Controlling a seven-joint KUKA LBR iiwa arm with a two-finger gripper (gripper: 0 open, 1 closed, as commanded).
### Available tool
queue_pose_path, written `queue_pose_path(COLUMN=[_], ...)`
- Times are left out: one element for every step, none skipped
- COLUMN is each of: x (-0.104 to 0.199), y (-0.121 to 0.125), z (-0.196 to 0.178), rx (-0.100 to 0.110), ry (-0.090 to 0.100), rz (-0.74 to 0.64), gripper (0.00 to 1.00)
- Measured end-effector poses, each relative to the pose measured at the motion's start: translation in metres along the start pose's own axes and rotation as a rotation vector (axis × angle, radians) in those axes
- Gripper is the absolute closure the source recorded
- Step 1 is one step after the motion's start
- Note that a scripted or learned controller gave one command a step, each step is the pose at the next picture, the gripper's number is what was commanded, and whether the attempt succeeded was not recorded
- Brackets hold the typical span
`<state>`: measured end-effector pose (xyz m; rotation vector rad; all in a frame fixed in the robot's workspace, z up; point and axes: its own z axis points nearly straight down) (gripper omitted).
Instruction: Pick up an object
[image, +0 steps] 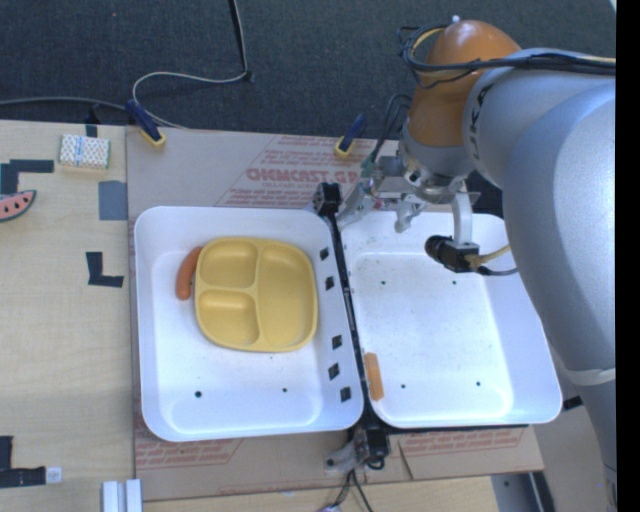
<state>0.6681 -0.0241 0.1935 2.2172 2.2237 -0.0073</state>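
A yellow divided plate (255, 294) lies in the left bin (160, 400). An orange sausage-shaped piece (185, 274) rests against the plate's left edge. In the right bin (450, 400), a small orange piece (373, 375) lies by the left wall near the front. My gripper (392, 205) hangs over the back left corner of the right bin, close to the divider between the bins. Nothing shows in its grasp. It is far from the small orange piece and to the right of the plate.
The big grey arm (560, 200) covers the right side of the right bin. A black fitting with a cable (455, 252) hangs below the wrist. Blue clamps (145, 122) sit at the cardboard's back edge, with small items on the bench at far left.
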Motion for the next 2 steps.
queue_pose_path(x=[0.0002, -0.0001], y=[0.0001, 0.0000], z=[-0.0096, -0.0095], rx=[0.000, 0.000], ry=[-0.001, -0.002], rz=[-0.001, -0.001], gripper=[1.00, 0.00])
